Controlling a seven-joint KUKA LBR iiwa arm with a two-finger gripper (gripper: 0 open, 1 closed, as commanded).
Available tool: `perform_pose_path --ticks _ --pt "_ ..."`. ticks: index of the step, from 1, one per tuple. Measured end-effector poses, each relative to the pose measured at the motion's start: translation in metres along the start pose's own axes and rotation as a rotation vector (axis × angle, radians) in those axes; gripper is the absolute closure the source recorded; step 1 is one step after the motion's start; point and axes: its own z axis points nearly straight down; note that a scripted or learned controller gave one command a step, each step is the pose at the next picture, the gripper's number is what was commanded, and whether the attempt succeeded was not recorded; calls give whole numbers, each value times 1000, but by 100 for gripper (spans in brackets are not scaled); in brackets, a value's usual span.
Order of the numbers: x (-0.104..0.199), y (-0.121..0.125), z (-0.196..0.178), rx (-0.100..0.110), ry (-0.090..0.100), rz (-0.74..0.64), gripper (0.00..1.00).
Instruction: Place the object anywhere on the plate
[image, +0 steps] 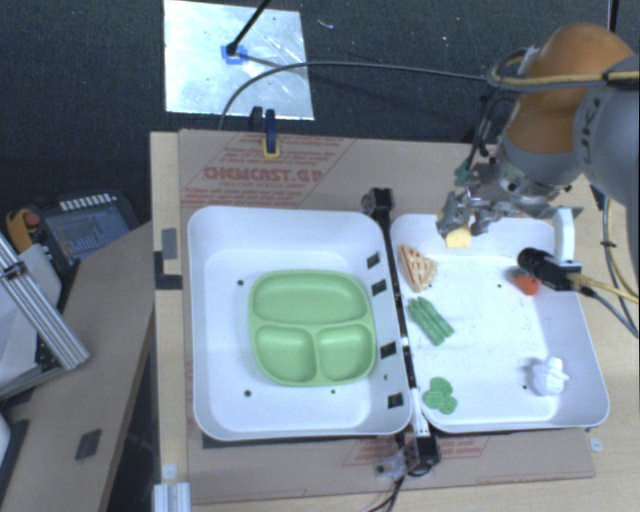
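A light green plate (308, 327) with three compartments lies in the left bin (215, 300). My gripper (462, 228) hangs over the back left corner of the right bin (580, 340), far right of the plate. A small yellow block (458, 238) sits between its fingertips, and the fingers are shut on it. The grey arm with its orange band (560, 75) reaches in from the upper right.
The right bin holds a pizza slice (417, 267), green beans (431, 320), a flat green leafy piece (438, 396), a white toy (547, 376) and a small red piece (527, 284). A black divider (392, 290) runs between the bins. A black connector (545, 265) juts in from the right.
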Motion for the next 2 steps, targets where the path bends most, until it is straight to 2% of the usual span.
perform_pose_path --ticks 2 --pt "109 4 -6 1 1 -1 100"
